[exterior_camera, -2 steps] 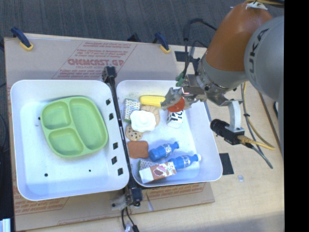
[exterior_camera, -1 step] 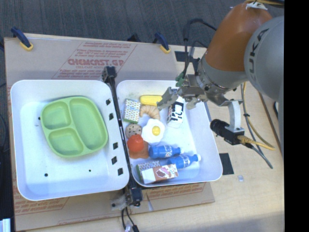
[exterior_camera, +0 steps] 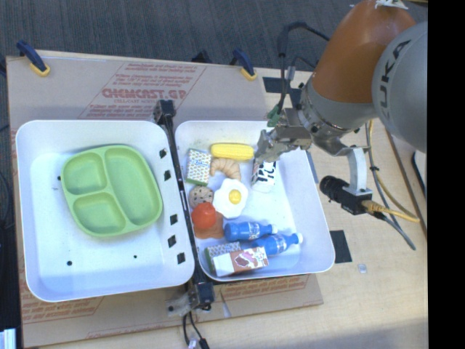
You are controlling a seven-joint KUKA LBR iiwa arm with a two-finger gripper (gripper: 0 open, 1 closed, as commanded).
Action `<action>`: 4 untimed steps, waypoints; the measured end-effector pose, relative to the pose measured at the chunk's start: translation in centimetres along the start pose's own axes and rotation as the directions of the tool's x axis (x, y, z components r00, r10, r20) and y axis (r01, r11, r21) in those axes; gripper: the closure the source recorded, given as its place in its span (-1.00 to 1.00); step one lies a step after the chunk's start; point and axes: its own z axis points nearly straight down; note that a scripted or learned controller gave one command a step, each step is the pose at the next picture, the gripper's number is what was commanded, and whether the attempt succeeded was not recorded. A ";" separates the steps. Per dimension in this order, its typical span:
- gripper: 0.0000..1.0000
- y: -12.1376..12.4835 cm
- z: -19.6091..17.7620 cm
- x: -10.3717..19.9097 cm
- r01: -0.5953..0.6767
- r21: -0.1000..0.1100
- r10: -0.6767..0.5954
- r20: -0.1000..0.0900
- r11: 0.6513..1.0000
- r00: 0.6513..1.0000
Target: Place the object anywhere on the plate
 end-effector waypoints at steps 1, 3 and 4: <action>1.00 6.7 3.2 3.4 -0.008 0.003 0.008 0.000 1.000 1.000; 1.00 0.4 2.7 11.8 -0.006 0.005 0.006 -0.001 1.000 1.000; -1.00 0.4 2.7 11.8 -0.006 0.004 0.006 0.000 1.000 1.000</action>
